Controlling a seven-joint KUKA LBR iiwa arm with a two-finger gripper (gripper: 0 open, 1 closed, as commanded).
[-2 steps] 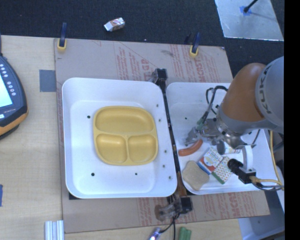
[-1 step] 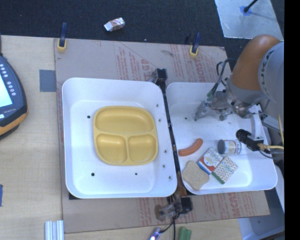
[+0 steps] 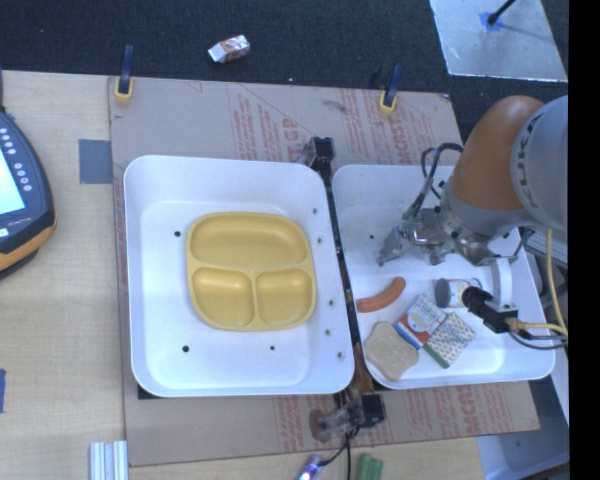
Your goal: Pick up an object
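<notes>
end effector low in the right bin, open or closed impossible to tell, wrist hiding much

Wooden bench under two white bins, side by side.

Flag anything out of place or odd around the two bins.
One stray: a small crumpled wrapper lies on the dark floor beyond the bench, away from both bins. Inside, the yellow divided tray sits flat in the left bin, and the sausage and packets lie loose in the right bin.
</notes>
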